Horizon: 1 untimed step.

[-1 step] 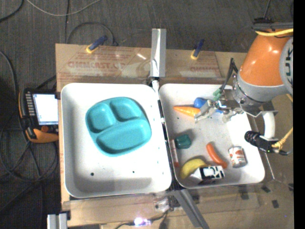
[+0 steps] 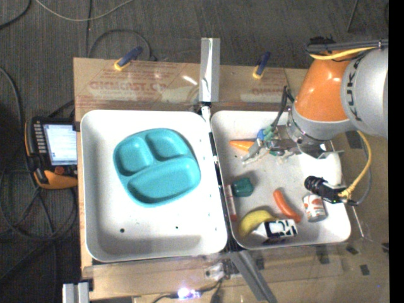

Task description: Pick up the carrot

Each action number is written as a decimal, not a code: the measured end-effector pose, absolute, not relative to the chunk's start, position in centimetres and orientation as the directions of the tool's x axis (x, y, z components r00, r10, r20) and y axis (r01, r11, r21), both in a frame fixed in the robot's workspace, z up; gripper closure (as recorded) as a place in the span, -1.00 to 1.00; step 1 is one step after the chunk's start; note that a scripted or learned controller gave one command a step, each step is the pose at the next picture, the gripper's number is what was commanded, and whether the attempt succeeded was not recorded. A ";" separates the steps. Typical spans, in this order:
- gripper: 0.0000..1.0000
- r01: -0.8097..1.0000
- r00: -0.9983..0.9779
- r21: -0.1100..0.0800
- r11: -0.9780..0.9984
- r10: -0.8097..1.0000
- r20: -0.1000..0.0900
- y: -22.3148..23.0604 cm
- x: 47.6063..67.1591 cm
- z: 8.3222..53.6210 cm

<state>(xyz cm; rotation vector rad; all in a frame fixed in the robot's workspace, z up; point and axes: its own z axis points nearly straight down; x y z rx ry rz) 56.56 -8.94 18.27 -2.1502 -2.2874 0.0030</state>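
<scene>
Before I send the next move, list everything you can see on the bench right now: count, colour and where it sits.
bins: 2, white, side by side; left bin, right bin
divided plate: 1, teal, middle of left bin
carrot: 1, orange, upper left of right bin, beside the gripper tips
block: 1, dark green, left side of right bin
sausage-shaped piece: 1, orange-red, lower middle of right bin
banana: 1, yellow, lower left of right bin
small box: 1, black and white, beside the banana
can: 1, red and white, lower right of right bin
handheld screen: 1, orange-cased, left of the bins
clamps: 2, blue-and-yellow, back edge
arm: 1, grey and orange, over the right bin
gripper: 1, beside the carrot
</scene>
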 end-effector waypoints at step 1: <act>-1.00 0.962 -0.272 0.010 0.272 0.962 -0.003 -13.3 59.7 9.1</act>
